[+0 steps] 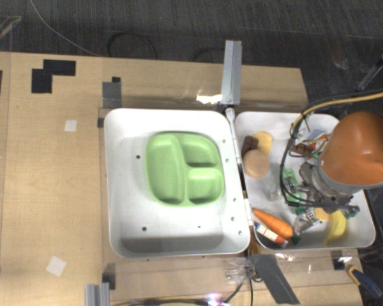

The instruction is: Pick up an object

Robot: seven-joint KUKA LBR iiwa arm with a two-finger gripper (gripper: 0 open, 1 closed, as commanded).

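Sitting in right bin (367, 236), near front wall: carrot (272, 222), orange, lying at a slant w/ green top end toward front-right. Probably a light plastic toy, stiff, smooth and tapered, so likely to slip if pinched near thin tip; better taken across thick middle, square to long axis. Banana (336, 225) just right of it, yellow, curved, partly under arm; prob. light too, but curve makes it roll. Further back, round tan ball (256, 164) touching a brown-and-cream piece (256, 143); round shape apt to squirt out of a pinch.

Pincer (309, 214) low over bin between carrot and banana, under orange wrist band and tangle of cables. Can't tell whether wide or narrow; hidden by wrist. Nothing seen gripped.

Bin floor white, smooth, shallow w/ sloped walls; things prob. slide on it when nudged. Carrot close to front wall and to bin divider, so tight approach on that side.

Left bin (121, 234) holds green divided tray (182, 168), centred. Worktop (45, 190) pale wood; black tape marks at far-left back.
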